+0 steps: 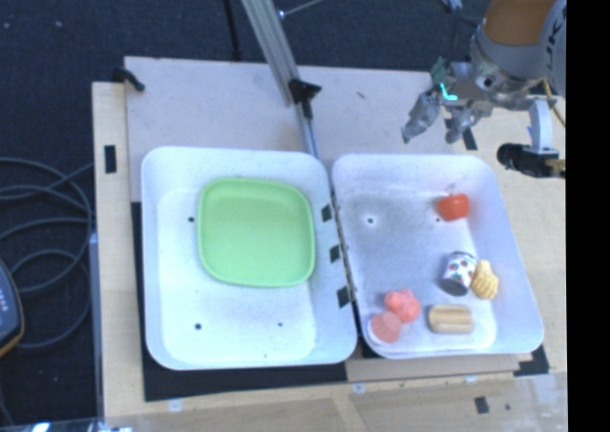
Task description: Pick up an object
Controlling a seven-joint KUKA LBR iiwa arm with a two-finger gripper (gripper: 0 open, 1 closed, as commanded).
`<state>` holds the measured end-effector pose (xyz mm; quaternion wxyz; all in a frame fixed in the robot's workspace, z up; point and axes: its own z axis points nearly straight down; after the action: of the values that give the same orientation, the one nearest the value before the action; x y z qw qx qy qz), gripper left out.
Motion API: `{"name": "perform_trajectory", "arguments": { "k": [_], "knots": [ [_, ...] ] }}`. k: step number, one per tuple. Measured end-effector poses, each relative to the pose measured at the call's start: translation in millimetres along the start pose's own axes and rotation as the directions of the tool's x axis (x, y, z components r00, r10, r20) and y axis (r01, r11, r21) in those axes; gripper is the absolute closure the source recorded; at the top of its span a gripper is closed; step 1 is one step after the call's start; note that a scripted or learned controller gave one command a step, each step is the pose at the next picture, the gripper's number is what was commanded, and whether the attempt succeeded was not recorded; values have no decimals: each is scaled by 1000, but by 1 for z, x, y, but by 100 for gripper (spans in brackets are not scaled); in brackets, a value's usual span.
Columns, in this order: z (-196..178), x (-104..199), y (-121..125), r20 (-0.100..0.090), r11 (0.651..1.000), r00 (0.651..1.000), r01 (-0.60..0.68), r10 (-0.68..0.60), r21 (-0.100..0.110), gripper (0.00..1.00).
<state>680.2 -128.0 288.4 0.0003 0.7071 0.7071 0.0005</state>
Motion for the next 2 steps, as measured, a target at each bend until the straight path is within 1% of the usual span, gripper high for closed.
{"name": "perform_trajectory", "arguments": {
  "k": [1, 2],
  "knots": [
    [0, 0, 0, 0, 1000, 1000, 0, 0, 0, 0],
    [62, 3, -2, 1, 1000, 1000, -1, 1, 5, 0]
  ]
}}
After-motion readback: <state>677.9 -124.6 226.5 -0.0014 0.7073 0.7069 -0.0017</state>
